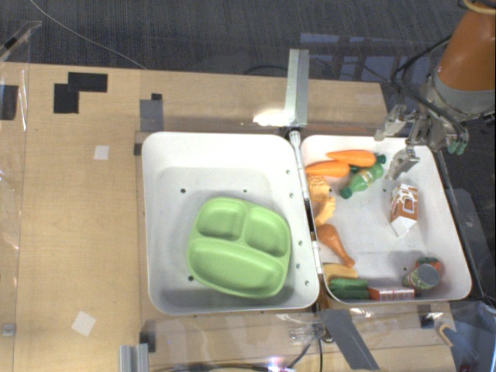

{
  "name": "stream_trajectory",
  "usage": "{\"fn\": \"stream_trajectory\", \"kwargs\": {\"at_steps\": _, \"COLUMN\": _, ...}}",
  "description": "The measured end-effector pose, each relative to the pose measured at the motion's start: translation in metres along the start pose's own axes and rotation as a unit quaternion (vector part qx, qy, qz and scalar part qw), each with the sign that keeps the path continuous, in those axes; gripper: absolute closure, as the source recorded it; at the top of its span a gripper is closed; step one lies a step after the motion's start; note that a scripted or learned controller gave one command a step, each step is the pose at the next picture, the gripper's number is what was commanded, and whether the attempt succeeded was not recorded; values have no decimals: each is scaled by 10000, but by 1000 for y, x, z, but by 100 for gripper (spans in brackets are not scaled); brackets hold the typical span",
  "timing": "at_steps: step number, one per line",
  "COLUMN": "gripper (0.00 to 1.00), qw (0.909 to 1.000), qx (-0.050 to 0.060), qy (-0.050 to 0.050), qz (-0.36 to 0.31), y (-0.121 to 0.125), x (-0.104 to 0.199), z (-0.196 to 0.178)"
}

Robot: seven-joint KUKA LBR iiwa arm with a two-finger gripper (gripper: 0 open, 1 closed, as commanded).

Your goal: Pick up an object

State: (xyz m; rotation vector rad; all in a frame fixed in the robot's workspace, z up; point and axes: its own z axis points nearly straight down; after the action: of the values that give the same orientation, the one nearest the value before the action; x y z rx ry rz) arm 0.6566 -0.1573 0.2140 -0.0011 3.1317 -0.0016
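Camera view: gripper is hovering over the right bin, fingers slightly parted and apparently gripping nothing. Small carton is lying just below the fingertips, long axis running toward the bench's front edge.

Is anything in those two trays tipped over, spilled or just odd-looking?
Nothing looks spilled or broken. The green divided plate sits askew in the left bin. In the right bin, toy food crowds its left wall, and a small carton lies on its side.
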Motion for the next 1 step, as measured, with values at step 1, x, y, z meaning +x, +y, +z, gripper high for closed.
{"fn": "stream_trajectory", "kwargs": {"at_steps": 1, "gripper": 0, "qw": 9999, "qx": 10, "qy": -10, "qz": -164, "y": -18, "x": 24, "z": 114}}
